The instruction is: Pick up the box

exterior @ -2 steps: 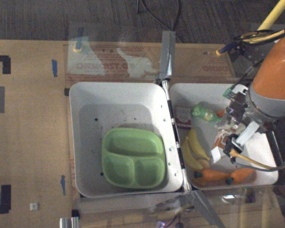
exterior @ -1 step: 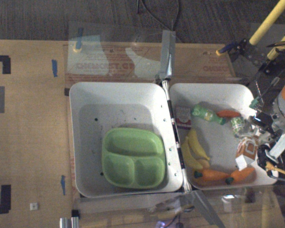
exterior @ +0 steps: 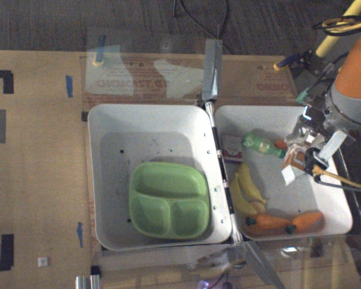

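Cardboard-covered bench carries two white bins; the box lies flat against the right bin near its left wall, partly under the green bottle. Gripper sits over the bin's right side, well apart from the box, with a small whitish item near its tip; whether clenched or released cannot be told. Judged best: approach from above at the wall side, avoiding bottle and bananas; carrots and green tray lie clear.
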Available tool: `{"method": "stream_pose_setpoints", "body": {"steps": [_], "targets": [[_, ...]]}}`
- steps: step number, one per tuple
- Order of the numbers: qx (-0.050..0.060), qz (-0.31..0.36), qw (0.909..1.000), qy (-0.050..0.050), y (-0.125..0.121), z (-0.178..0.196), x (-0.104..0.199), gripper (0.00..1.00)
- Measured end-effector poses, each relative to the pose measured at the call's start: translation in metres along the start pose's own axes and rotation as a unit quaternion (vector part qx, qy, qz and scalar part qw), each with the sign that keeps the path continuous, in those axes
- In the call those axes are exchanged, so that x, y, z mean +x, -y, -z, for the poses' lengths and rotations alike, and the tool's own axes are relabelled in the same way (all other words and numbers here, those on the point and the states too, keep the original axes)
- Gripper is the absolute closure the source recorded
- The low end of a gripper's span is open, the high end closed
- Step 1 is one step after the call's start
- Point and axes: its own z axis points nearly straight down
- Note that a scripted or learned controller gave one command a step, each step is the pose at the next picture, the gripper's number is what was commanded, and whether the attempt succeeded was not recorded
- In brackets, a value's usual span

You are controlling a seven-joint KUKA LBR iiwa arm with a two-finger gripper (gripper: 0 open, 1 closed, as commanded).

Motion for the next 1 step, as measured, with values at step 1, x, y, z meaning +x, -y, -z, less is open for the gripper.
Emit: {"method": "stream_pose_setpoints", "body": {"steps": [1], "targets": [[0.002,-0.064,0.9979,0.0,0.0522,0.0369,0.0047,1.0]]}}
